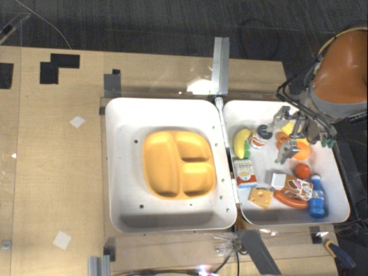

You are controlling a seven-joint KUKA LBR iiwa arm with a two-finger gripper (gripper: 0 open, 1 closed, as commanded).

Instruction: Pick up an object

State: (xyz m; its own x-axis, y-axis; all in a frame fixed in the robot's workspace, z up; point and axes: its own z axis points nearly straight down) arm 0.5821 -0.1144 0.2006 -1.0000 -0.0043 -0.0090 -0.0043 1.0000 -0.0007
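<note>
My gripper [289, 134] hangs over the upper right part of the right bin [344, 207]. It is open, its metal fingers [282, 116] spread apart. An orange and yellow item [300, 149] lies right under and beside it; I cannot tell whether they touch. Just left of the gripper stand a small red and white jar [263, 135] and a yellow banana [242, 141]. Below it lie a red ball [302, 170], a snack packet [299, 187], a sausage [289, 200] and a blue bottle [317, 198].
The right bin also holds a white and red carton [245, 173], a white cube [278, 180] and a cheese wedge [261, 198]. In the left bin [123, 125] sits a yellow compartment tray [177, 163]. A metal post [221, 65] stands behind the divide between the bins.
</note>
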